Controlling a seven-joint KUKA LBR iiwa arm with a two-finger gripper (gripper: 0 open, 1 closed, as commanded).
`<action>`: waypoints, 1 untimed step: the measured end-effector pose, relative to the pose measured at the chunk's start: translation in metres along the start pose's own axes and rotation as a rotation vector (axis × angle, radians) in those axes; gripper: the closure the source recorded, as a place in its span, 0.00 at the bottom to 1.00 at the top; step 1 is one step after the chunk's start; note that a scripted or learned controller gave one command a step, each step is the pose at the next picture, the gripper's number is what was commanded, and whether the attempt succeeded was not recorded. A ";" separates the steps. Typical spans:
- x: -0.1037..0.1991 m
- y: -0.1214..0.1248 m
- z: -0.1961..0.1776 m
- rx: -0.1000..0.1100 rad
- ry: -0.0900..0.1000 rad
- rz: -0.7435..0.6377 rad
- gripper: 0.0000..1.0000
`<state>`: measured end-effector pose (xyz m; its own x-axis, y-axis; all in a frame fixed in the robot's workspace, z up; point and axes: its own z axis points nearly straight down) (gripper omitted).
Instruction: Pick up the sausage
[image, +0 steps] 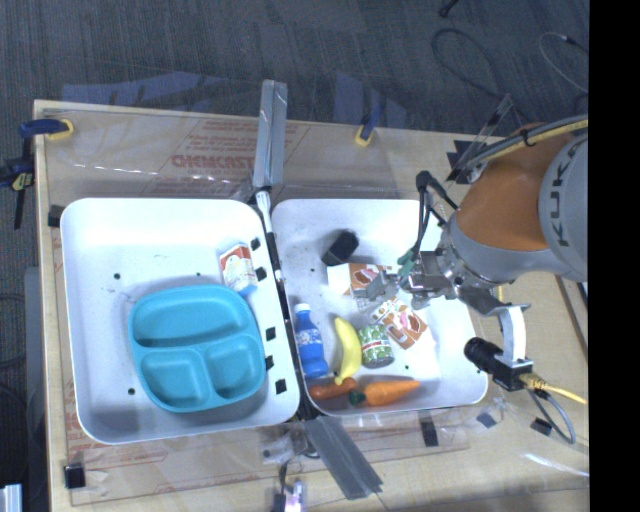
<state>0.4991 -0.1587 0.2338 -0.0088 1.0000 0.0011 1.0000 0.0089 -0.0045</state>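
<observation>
While pincer (385, 290) hovers in right bin (440, 375), grip state unclear, sausage (328, 391) lies at front wall beside carrot (390, 391), banana (347, 349), bottle (309, 343); left bin (90, 230) holds blue tray (195, 345), small carton (236, 267).

A robotics lab or test bench. A plain wooden bench (150, 145) bears two shallow white plastic bins (90, 300), edged with clamps (45, 128), loose cables (555, 395) and grey carpet (200, 40).
</observation>
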 end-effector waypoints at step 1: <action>-0.009 0.104 0.079 0.000 -0.001 -0.055 0.00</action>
<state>0.6023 -0.1666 0.1547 -0.0638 0.9980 0.0005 0.9980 0.0638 -0.0044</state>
